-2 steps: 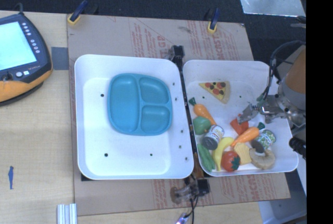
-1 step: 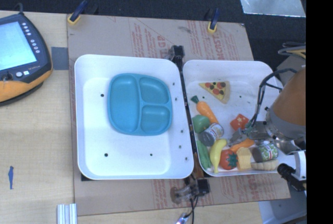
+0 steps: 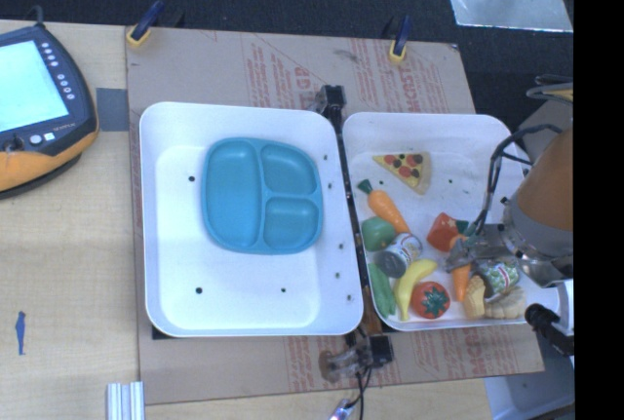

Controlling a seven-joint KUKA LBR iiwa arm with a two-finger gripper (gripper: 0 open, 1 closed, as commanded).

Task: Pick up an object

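The tool [image 3: 475,250] is found low in the right bin [image 3: 458,128], among the toy food at that bin's near right corner. Whether it is spread or pinching cannot be told. A red toy [image 3: 442,231] lies just left of it; a small printed can [image 3: 499,277] lies just beneath. A blue divided plate [image 3: 261,195] sits in the left bin [image 3: 166,243].
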